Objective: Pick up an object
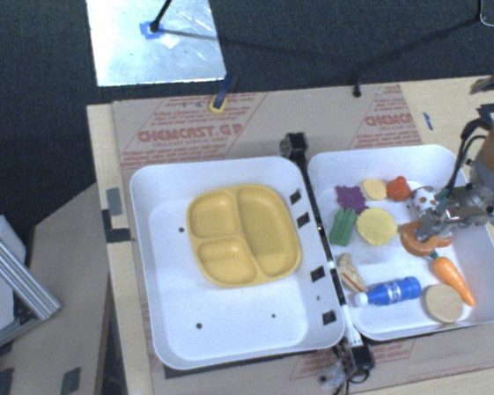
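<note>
The right bin [469, 167] holds several toy foods: a purple grape bunch [349, 196], a green piece [343, 224], a yellow round [377, 225], a small yellow piece [375, 189], a red-orange piece [397, 188], an orange ring-shaped piece [417, 244], a carrot [451, 277], a blue bottle [391, 292], a tan disc [443, 304] and a striped piece [351, 271]. My gripper [431, 226] reaches in from the right and sits low over the orange ring, beside a white speckled ball [421, 200]. I cannot make out whether anything is between its fingers.
The left bin [162, 273] holds a yellow divided plate [241, 234]. A black hinge strip [314, 229] runs between the bins. A silver sheet [156, 34] lies beyond the bench at the back.
</note>
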Controlling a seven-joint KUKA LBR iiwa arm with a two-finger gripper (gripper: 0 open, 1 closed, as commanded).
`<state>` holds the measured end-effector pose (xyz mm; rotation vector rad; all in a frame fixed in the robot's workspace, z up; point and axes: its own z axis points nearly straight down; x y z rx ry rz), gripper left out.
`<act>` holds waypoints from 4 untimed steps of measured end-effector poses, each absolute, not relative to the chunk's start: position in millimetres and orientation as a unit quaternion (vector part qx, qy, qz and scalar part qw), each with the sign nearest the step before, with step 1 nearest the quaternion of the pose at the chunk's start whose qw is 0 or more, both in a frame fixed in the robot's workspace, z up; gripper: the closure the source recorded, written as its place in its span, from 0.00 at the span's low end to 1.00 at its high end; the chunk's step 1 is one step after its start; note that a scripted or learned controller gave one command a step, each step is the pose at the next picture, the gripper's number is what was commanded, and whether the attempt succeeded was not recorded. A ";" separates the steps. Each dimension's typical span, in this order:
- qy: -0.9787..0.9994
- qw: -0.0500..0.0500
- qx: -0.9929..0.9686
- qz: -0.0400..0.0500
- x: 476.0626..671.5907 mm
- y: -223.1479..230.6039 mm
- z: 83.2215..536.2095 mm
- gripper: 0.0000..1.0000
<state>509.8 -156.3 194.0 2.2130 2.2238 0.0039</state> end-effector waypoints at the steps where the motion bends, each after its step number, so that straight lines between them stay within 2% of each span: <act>1: 0.709 0.003 0.705 0.001 511.5 -156.5 226.4 1.00; 2: 0.711 0.000 0.704 0.001 517.3 -97.9 218.0 1.00; 4: 0.711 0.000 0.703 0.002 513.8 16.6 233.9 1.00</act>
